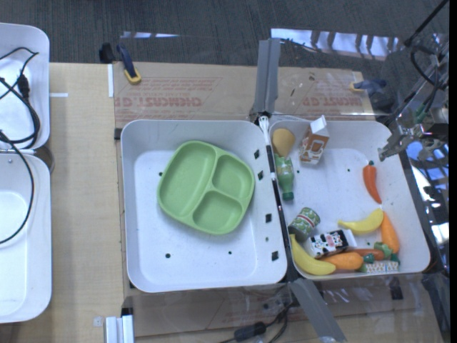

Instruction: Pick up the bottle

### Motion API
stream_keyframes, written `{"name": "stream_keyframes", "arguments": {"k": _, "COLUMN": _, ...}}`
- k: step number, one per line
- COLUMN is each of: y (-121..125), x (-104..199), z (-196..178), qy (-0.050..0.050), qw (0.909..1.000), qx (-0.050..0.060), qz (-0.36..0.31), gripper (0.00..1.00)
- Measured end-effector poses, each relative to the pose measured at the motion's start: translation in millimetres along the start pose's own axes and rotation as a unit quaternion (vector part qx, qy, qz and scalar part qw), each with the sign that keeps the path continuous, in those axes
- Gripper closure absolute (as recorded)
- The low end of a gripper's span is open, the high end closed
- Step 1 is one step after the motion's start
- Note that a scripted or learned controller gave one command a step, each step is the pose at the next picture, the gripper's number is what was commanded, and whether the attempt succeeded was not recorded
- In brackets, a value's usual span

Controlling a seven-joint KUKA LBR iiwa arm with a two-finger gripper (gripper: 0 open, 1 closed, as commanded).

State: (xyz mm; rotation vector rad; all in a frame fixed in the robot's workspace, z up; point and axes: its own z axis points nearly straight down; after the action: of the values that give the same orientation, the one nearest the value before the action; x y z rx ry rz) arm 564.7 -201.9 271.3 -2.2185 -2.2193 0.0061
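Wooden counter (pixel 78 191); we judge the green bottle (pixel 285 176) light, slippery: grasp mid-body. Gripper (pixel 391 147) state unclear.

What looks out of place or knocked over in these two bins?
Nothing is spilled or broken. The green bottle lies on its side against the right bin's left wall, not upright. The small carton near the back leans tilted. Toy food is heaped in that bin's front corner. The green divided plate sits askew in the left bin.

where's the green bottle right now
The green bottle lies in the right bin, against its left wall by the divider, just below the yellow-brown round fruit and above the small green can.
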Motion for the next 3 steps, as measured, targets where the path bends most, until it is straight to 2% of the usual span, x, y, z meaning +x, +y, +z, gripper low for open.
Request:
{"name": "stream_keyframes", "arguments": {"k": 1, "y": 19.7, "x": 98.1, "z": 122.7, "qy": 0.0, "qw": 1.0, "qx": 0.001, "qz": 0.006, "gripper": 0.0}}
{"name": "stream_keyframes", "arguments": {"k": 2, "y": 13.1, "x": 111.5, "z": 81.8, "qy": 0.0, "qw": 1.0, "qx": -0.001, "qz": 0.009, "gripper": 0.0}}
{"name": "stream_keyframes", "arguments": {"k": 3, "y": -42.5, "x": 100.2, "z": 182.6, "qy": 0.0, "qw": 0.9997, "qx": 0.0, "qz": 0.023, "gripper": 0.0}}
